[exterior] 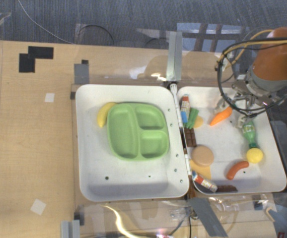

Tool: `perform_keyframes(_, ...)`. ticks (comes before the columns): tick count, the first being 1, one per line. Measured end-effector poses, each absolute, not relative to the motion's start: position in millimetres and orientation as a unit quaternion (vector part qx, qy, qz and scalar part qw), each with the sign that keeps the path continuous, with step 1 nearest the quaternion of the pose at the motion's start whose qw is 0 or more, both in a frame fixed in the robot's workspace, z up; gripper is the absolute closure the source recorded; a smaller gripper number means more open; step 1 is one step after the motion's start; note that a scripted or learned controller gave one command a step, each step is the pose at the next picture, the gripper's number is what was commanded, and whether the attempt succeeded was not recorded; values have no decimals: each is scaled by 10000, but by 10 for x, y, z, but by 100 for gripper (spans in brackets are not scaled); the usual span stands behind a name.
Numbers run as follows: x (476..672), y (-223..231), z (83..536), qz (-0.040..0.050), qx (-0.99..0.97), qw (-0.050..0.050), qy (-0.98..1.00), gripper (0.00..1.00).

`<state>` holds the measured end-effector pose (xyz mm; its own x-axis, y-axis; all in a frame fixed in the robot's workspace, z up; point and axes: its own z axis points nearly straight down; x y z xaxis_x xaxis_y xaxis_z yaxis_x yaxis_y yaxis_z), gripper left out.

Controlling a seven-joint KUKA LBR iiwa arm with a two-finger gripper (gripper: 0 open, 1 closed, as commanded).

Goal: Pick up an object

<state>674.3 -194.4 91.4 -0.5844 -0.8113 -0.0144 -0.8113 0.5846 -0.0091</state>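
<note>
My gripper hangs over the back right part of the right bin, below the orange band of the arm. Directly in front of it lies a small green bottle. An orange carrot lies just to its left. Further forward are a yellow lemon and a red sausage. A tan round piece sits near the bin's left wall. I see nothing held in the gripper.
Markers, a green piece and a brown bar line the right bin's left wall. The left bin holds a green divided plate and a banana. Black cables loop beside the wrist.
</note>
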Motion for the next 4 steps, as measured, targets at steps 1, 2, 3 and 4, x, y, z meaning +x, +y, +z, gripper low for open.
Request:
perform_keyframes(1,6344,-1503,893,-16,-4153,61,9097,0)
perform_keyframes(2,6594,-1286,888,-25,-4276,63,9040,0)
perform_keyframes(3,6633,-1275,1046,-42,-4271,127,9041,100)
perform_keyframes(4,6732,-878,2561,-63,-4441,122,8959,100)
